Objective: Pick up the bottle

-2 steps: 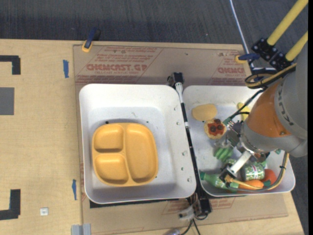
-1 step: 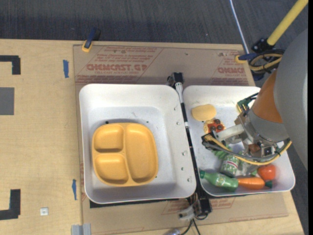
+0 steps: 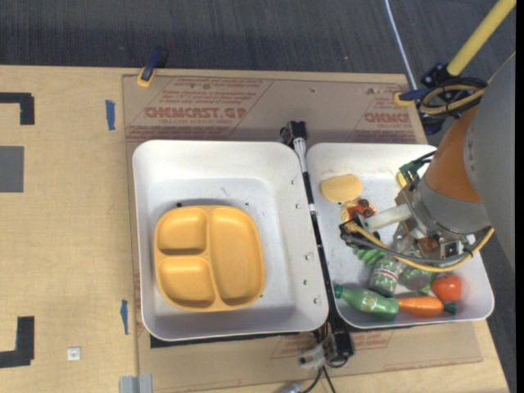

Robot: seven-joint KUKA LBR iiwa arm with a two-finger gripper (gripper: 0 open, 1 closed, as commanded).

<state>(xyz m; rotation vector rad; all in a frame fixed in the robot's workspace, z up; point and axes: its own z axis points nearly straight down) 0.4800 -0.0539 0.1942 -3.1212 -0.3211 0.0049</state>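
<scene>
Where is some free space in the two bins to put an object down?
Left bin: a bare white strip between its far rim and the yellow tray. Right bin: a bare far strip beyond the yellow lump. The near part is crowded: green bottle, carrot, tomato, the arm above.

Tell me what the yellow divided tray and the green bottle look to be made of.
Yellow divided tray: looks like moulded plastic, matte, with rounded compartment walls and an even colour. Green bottle: probably plastic too, slightly glossy, with a pale highlight along its side; too small to be sure.
</scene>
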